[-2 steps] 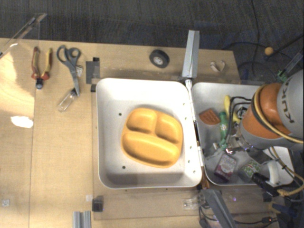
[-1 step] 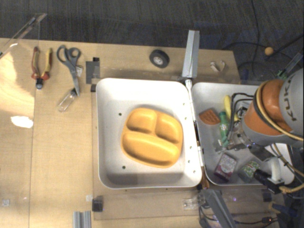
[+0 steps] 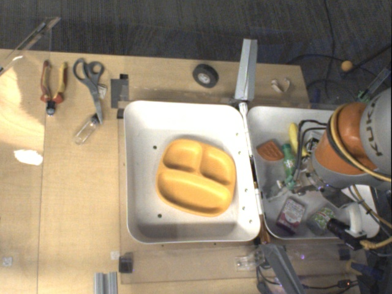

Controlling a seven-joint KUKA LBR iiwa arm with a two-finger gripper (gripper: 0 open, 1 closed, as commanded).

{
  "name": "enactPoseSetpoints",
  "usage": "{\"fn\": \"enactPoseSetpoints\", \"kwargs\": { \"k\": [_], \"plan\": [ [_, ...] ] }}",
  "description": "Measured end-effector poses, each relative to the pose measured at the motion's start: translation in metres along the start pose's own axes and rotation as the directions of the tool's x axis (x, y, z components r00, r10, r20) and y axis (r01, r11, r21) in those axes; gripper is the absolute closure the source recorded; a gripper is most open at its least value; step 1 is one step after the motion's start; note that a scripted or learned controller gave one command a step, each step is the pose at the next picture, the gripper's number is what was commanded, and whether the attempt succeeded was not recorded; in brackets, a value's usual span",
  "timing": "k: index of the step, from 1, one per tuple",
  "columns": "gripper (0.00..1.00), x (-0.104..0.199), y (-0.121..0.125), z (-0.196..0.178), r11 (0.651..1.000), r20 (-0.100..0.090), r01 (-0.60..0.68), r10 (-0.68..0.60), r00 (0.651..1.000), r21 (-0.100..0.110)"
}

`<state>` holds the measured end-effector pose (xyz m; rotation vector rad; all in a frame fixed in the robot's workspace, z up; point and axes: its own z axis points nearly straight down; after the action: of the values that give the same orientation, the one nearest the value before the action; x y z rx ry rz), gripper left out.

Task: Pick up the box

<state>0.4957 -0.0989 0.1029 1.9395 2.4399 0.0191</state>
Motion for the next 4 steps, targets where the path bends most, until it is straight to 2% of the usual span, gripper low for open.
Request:
{"fn": "enactPoseSetpoints", "kwargs": {
  "k": [1,2,3,4],
  "plan": [
    [0.0,-0.001,-0.004,0.012,0.996,-0.008,-0.084,0.084,0.996,0.009],
    [1.0,-0.004,0.0,0.0,0.997,0.0,-0.081,0.081,0.997,-0.002],
    [0.0,-0.004,0.0,0.0,0.997,0.0,-0.081,0.081,0.997,-0.002],
    [0.0,-0.007,-0.006,0.012,0.993,-0.008,0.119,-0.119,0.993,0.009]
  ]
}}
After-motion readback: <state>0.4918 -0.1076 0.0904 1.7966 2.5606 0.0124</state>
